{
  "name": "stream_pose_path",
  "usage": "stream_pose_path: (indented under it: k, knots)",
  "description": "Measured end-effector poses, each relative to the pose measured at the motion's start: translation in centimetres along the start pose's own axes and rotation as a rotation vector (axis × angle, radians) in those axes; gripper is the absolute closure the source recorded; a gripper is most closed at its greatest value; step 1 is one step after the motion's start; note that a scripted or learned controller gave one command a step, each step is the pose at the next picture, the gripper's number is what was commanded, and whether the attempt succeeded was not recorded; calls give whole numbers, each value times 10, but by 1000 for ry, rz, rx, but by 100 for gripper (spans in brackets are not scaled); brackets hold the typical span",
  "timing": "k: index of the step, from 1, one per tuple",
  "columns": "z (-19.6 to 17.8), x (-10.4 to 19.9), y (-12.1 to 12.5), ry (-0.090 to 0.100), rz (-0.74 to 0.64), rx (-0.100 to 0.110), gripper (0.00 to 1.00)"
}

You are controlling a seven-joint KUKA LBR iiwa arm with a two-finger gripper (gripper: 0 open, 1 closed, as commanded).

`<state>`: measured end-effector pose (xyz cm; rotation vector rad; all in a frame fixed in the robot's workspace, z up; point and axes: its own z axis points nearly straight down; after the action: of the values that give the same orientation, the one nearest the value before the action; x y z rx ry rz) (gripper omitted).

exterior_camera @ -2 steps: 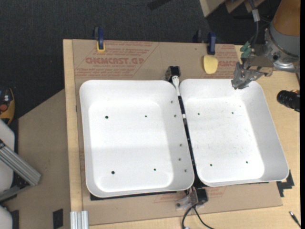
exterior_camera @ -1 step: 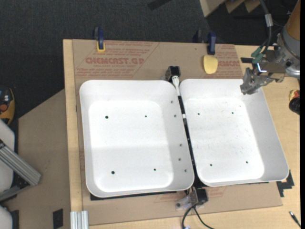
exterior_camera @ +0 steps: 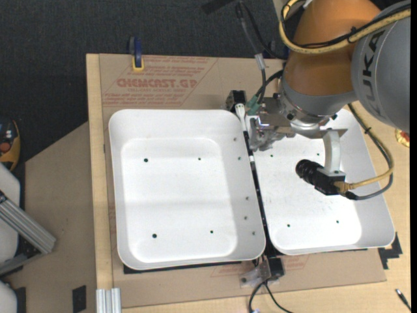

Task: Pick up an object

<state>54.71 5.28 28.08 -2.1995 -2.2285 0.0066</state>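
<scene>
My gripper point(exterior_camera: 262, 134) hangs low over the far left corner of the right bin point(exterior_camera: 313, 233), close to the edge where the two bins meet. The grey arm with its orange band point(exterior_camera: 329, 28) reaches in from the upper right and hides much of that bin's far half. A black cylinder point(exterior_camera: 318, 177) on a white bracket, with a yellow cable, sticks out from the wrist over the middle of the right bin. The left bin point(exterior_camera: 179, 188) lies beside it, its white floor marked by small dark dots.
Both bins rest on a brown cardboard sheet point(exterior_camera: 163, 77) with red print. A blue clamp point(exterior_camera: 137, 51) stands at the sheet's far edge. Cables and a small connector point(exterior_camera: 267, 269) lie at the near edge between the bins. Metal framing point(exterior_camera: 23, 223) stands at the left.
</scene>
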Motion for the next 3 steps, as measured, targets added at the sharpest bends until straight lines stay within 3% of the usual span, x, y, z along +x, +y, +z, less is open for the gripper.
stream_pose_path:
  k: [1,2,3]
  knots:
    - [-109,34,1,-1,8,-24,100]
    - [-138,-50,32,-7,19,-18,100]
    - [-48,-18,71,-4,11,-3,100]
